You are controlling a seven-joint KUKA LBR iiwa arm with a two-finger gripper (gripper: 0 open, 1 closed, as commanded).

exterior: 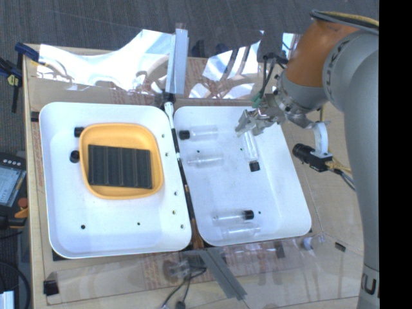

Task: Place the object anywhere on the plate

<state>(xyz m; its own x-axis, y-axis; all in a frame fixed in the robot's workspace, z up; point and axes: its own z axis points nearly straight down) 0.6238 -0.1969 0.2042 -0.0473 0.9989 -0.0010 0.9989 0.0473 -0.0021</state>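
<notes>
A yellow plate (122, 137) with a dark ridged insert (120, 166) lies in the left bin (58, 217). Several clear tubes with black caps lie in the right bin (283, 205): one at the top left (199, 134), one just below it (206, 159), one near the front (235, 217). Another clear tube (250, 149) runs down from my gripper (250, 124) to its black cap (253, 166). Its upper end meets the gripper's tip at the bin's far right. Whether it is held or lying on the floor is unclear.
The grey arm with its orange band (315, 56) reaches in from the right over the right bin's far corner. Crumpled foil and a metal post (178, 56) stand behind the bins. A raised divider (177, 166) separates the two bins. A black cable plug (309, 156) hangs beside the right bin.
</notes>
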